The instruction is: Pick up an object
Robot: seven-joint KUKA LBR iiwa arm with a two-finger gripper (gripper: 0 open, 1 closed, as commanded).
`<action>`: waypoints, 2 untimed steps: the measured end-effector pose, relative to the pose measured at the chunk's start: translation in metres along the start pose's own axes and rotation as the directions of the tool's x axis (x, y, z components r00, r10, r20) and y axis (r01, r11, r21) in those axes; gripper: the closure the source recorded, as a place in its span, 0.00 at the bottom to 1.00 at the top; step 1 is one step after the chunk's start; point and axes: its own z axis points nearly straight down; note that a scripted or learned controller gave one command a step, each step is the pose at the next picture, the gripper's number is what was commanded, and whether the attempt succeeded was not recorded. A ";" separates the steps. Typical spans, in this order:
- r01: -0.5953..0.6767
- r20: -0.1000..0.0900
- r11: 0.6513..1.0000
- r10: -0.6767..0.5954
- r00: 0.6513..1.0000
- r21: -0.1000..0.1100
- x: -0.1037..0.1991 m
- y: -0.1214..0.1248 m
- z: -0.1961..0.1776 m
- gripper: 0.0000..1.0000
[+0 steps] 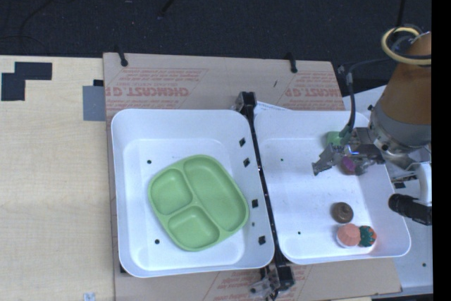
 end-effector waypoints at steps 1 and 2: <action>0.002 0.002 1.000 -0.002 1.000 -0.011 0.000 0.002 -0.005 0.00; 0.002 0.000 1.000 -0.002 1.000 -0.003 0.003 -0.005 0.056 0.00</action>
